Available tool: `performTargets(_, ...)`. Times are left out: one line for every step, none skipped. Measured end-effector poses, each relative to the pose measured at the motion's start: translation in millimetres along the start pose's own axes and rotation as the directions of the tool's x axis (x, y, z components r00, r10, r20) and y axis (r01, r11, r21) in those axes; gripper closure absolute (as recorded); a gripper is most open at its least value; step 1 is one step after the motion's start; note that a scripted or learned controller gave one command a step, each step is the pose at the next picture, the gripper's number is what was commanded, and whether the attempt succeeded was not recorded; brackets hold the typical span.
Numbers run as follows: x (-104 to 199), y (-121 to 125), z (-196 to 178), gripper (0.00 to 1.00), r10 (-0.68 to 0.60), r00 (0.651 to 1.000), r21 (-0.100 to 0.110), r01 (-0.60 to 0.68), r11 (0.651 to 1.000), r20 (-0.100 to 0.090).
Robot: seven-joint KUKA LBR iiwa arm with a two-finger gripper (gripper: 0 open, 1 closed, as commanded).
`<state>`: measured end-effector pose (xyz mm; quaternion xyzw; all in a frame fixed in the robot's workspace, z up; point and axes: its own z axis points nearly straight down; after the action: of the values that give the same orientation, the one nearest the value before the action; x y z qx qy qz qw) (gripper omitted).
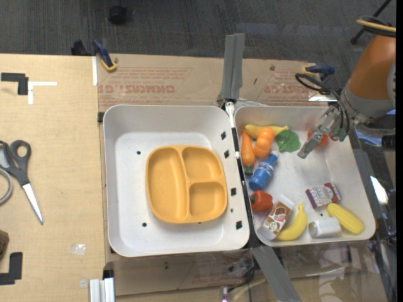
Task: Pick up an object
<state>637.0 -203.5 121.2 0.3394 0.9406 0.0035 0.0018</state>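
My gripper (308,147) hangs low over the back of the right bin (359,168), reaching in from the right. A small red object (320,137) shows right beside it, partly hidden by the gripper, and I cannot tell whether it is held. To the left lie a green toy (288,141), an orange carrot-like piece (264,141), a yellow piece (254,129) and a blue bottle (263,172). Toward the front are a red tomato-like toy (261,201), a snack packet (277,217), a banana (296,223), a purple packet (322,195), a white cup (323,228) and a yellow corn (346,218).
The left bin (126,168) holds a yellow divided plate (187,184). Scissors (24,175) lie on the wooden bench at the far left. A grey divider strip (233,68) runs between the bins at the back. Blue clamps (104,54) sit on the cardboard's far edge.
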Motion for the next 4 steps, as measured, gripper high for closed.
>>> performTargets(39,60,28,0.0,0.147,0.989,0.007,-0.147,0.989,0.004)
performTargets(75,73,28,0.0,0.302,0.953,0.006,-0.302,0.953,0.006)
performTargets(49,92,29,0.0,0.344,0.939,0.014,-0.344,0.939,-0.002)
performTargets(48,92,18,1.0,0.341,0.94,0.014,-0.341,0.94,0.003)
